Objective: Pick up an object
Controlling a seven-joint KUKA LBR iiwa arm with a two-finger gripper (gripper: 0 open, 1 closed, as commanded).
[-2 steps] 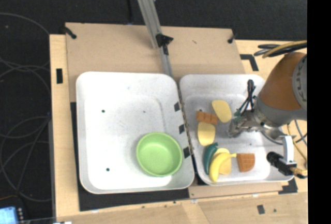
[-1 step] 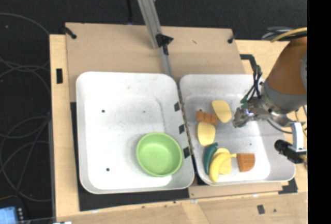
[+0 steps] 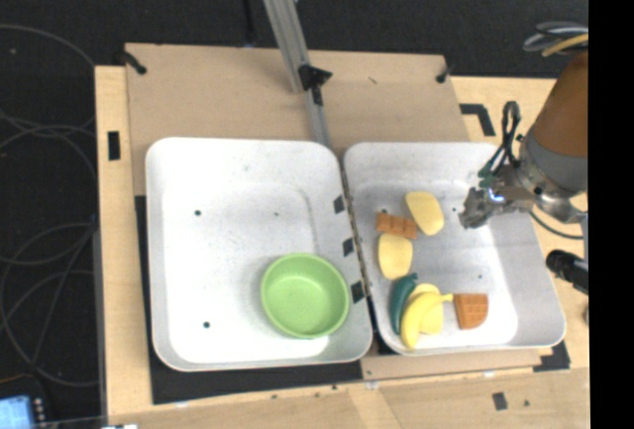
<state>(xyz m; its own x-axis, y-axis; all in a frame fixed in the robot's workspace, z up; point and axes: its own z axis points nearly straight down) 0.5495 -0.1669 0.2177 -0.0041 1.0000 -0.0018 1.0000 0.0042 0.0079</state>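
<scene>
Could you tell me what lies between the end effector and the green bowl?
In the camera view, yellow pieces and the bins' shared rims separate the end effector from the green bowl.

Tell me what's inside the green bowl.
The green bowl, in the left bin, shows only its own green inner surface from above; nothing lies in it. What is beneath the bowl is covered.

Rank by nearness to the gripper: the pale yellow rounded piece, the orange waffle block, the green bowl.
From the gripper:
1. Pale yellow rounded piece, just to its left, right bin.
2. Orange waffle block, right bin's front.
3. Green bowl, left bin.
</scene>
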